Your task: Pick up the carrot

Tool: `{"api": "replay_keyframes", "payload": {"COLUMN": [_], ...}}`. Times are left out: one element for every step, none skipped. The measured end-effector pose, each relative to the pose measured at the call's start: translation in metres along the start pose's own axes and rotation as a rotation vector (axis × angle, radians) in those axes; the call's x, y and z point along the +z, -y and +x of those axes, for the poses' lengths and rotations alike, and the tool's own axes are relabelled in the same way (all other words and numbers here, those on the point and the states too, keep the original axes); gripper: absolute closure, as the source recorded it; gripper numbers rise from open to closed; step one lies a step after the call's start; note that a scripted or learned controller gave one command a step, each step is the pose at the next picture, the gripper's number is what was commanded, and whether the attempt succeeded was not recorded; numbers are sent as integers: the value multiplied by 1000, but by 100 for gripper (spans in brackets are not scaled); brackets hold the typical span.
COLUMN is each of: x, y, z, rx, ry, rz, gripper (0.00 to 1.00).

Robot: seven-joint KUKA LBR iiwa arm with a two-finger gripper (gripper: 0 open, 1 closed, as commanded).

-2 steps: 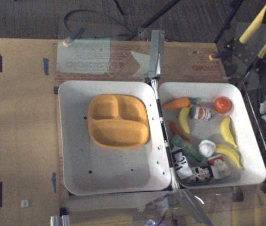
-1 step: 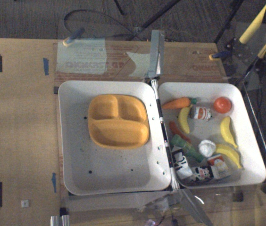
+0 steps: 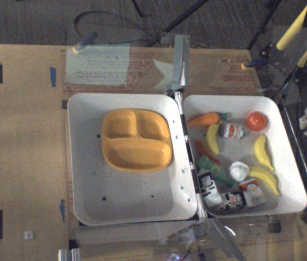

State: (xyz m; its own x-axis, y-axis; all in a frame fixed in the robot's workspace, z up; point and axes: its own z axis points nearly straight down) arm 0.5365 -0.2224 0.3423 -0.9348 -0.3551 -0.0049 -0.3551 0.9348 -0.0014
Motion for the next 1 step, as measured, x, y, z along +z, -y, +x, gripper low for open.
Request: {"api": "replay_keyframes", "payload": {"x": [-13], "y": [0], "z": [-2], "rx": [2], "ry": [9], "rz": [4], "gripper": [100]}}
